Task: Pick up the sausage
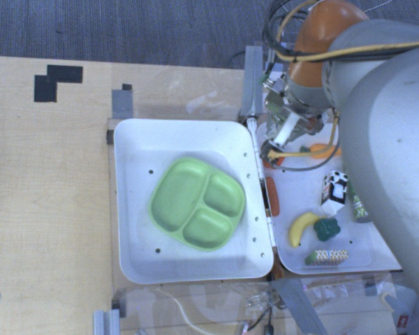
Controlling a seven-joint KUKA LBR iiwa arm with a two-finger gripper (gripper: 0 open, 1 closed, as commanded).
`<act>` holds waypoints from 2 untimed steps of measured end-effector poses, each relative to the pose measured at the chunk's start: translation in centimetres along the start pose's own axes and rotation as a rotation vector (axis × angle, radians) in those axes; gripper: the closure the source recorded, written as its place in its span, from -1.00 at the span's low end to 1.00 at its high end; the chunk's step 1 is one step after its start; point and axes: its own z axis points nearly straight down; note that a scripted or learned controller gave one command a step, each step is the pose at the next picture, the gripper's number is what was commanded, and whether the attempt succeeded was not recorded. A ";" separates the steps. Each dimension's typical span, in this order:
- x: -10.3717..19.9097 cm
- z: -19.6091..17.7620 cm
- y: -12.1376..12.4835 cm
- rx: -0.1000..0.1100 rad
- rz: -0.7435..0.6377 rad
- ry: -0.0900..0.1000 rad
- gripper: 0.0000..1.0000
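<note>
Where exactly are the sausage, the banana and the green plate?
sausage (272, 195): camera view, middle of its reddish length, at the right bin's left edge.
banana (301, 227): camera view, middle of its yellow curve.
green plate (197, 202): camera view, the ridge where its compartments meet.

Pale wooden bench (49, 208), grey carpet (126, 12)

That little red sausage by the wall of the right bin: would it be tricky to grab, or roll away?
The sausage looks like a small, smooth toy, so probably light and stiff rather than floppy. Its long rounded shape suggests it may roll sideways if nudged. It lies tight along the right bin wall, which likely leaves the pincer little room on that side.
</note>
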 end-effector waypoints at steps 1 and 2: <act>-6.0 0.0 5.9 0.000 0.531 0.000 1.00; -2.4 -6.1 2.3 0.001 0.741 0.002 1.00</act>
